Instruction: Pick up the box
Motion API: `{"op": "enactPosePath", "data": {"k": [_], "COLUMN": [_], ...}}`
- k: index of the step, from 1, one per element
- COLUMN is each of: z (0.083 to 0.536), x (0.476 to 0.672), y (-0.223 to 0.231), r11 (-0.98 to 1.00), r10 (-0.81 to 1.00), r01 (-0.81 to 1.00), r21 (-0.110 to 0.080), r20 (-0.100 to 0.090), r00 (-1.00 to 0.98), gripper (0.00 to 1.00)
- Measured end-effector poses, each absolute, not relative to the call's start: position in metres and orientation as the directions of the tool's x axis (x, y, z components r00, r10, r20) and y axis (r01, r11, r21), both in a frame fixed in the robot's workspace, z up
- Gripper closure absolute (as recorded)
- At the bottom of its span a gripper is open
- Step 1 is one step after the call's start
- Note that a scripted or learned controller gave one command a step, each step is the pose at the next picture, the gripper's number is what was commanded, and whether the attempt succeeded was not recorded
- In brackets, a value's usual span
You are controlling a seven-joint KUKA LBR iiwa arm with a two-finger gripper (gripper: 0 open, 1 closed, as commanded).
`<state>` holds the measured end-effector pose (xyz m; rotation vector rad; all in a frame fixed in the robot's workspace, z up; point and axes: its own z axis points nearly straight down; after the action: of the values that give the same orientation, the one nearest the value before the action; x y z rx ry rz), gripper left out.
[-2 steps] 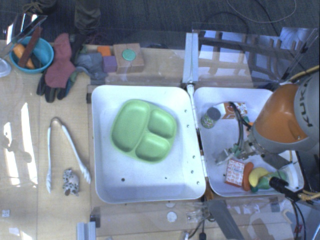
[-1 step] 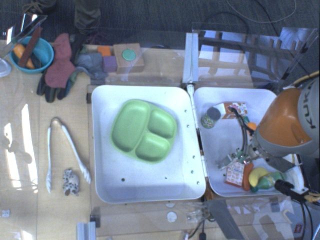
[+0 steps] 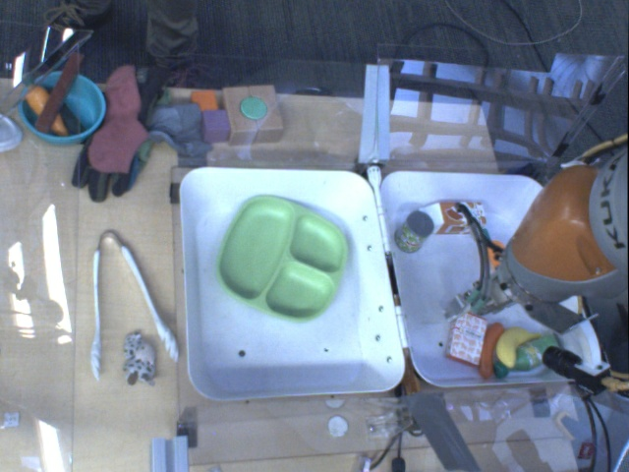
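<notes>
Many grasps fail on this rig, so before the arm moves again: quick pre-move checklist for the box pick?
1. Box located: ok. The box, orange and white, lies in the right bin near its front.
2. Claw over target: ok. The claw sits just above the box's upper edge.
3. Box between the claw's tips: cannot tell; the arm hides that.
4. Clutter beside the box: not ok. A yellow and green toy touches its right side.
5. Other items clear of the pick: ok. The can lies toward the bin's back, and the green tray is in the left bin.
</notes>
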<state>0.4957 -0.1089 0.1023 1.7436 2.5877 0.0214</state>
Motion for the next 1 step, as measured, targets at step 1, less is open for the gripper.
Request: {"op": "enactPosePath", "data": {"k": [1], "z": [0.1860], "x": [0.4895], "y": [-0.0132], "r11": [0.504], "r10": [0.864], "r01": [0.864], "r21": [0.009], "r20": [-0.005], "r00": [-0.504], "gripper": [1.00]}}
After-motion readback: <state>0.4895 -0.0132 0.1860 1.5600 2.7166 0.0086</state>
